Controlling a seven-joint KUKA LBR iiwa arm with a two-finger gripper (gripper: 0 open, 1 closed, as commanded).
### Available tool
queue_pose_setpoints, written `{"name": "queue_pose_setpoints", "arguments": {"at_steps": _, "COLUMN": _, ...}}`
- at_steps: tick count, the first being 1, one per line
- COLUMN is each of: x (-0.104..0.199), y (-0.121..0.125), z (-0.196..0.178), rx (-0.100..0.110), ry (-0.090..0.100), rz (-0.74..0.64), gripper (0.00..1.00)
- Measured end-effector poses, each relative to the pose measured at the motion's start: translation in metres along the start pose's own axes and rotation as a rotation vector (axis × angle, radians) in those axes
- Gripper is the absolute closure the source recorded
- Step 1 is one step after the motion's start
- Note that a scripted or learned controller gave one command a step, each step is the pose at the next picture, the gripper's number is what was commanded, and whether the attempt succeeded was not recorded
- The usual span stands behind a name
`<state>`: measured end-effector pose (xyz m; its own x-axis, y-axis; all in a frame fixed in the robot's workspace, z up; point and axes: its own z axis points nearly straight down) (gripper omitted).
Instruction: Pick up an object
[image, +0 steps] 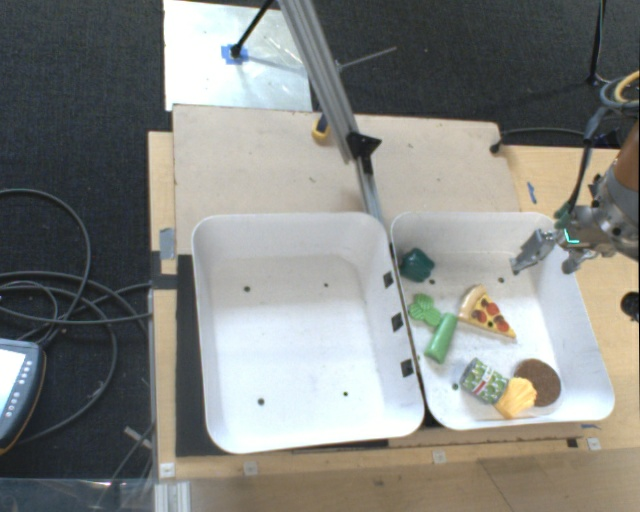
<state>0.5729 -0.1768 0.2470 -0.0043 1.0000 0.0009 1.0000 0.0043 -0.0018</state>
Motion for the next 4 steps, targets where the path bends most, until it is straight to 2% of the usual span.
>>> {"name": "queue_pose_setpoints", "arguments": {"at_steps": 1, "x": 0.000, "y": 0.001, "z": -0.002, "rx": -0.004, "ry": -0.001, "rz": 0.000, "gripper": 0.00}}
{"name": "queue_pose_setpoints", "arguments": {"at_steps": 2, "x": 0.003, "y": 0.007, "z": 0.059, "rx": 0.001, "ry": 0.000, "rz": 0.001, "gripper": 0.00}}
{"name": "queue_pose_setpoints", "arguments": {"at_steps": 3, "x": 0.002, "y": -0.004, "z": 0.113, "rx": 0.002, "ry": 0.000, "rz": 0.004, "gripper": 0.00}}
{"name": "queue_pose_setpoints", "arguments": {"at_steps": 4, "x": 0.003, "y": -0.002, "z": 0.155, "rx": -0.005, "ry": 0.001, "rz": 0.004, "gripper": 0.00}}
